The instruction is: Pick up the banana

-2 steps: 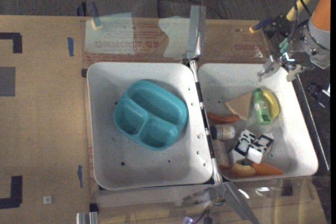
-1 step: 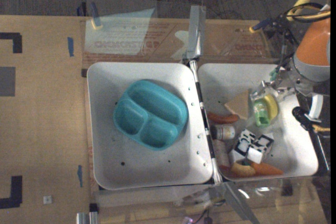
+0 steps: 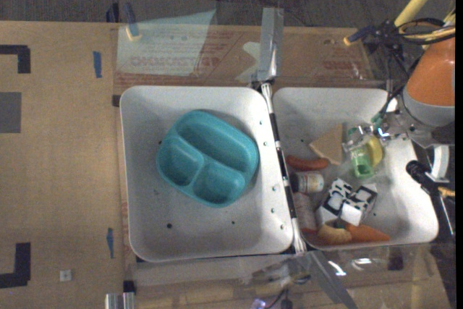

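Approach looks to us like the step in hand. The arm [image 3: 432, 83] reaches over the right edge of the right bin [image 3: 427, 228], and its gripper [image 3: 364, 148] hangs above the back half of that bin, nearer the right edge than the left. Whether the gripper is spread or closed we cannot tell from this slant.

Just beside it, toward the right edge, we see a small yellow piece that we take for the banana [image 3: 374, 150]. A pale green thing [image 3: 362, 168] touches it or nearly does on the front side. We cannot say whether the banana is already gripped.

The crowd is the trouble. A tan card [image 3: 329, 146] and a sausage [image 3: 307, 163] lie toward the bin's left edge. A can [image 3: 312, 183] and a black-and-white block [image 3: 349, 200] sit nearer the middle, and a carrot [image 3: 367, 232] lies along the front edge. These are apart from the banana, so only the green thing matters.

To do this well, we would centre over the yellow alone and turn the wrist so the closing line crosses the banana's short width. We would then go down straight, close without catching the green thing, and lift slowly, watching that only yellow rises. The left bin [image 3: 137, 155] with its teal tray [image 3: 208, 157] plays no part.
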`<state>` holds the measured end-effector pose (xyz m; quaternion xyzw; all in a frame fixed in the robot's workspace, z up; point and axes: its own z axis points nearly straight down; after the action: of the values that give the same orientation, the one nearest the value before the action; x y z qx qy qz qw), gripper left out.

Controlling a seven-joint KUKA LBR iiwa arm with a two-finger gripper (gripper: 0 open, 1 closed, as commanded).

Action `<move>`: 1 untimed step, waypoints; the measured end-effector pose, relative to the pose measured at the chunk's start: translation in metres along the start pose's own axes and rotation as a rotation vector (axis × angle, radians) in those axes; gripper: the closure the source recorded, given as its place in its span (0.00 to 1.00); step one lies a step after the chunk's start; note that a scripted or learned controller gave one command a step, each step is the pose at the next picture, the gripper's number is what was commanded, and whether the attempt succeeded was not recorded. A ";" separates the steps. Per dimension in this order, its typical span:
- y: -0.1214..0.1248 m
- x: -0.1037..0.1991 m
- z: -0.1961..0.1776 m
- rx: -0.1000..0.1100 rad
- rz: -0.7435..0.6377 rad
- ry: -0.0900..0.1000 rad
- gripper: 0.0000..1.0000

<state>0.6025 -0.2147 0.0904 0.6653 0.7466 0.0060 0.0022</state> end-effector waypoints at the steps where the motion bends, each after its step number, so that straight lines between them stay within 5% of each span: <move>1: 0.030 0.001 -0.006 0.008 0.179 -0.005 0.00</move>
<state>0.6319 -0.2105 0.0964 0.7292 0.6843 0.0017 0.0010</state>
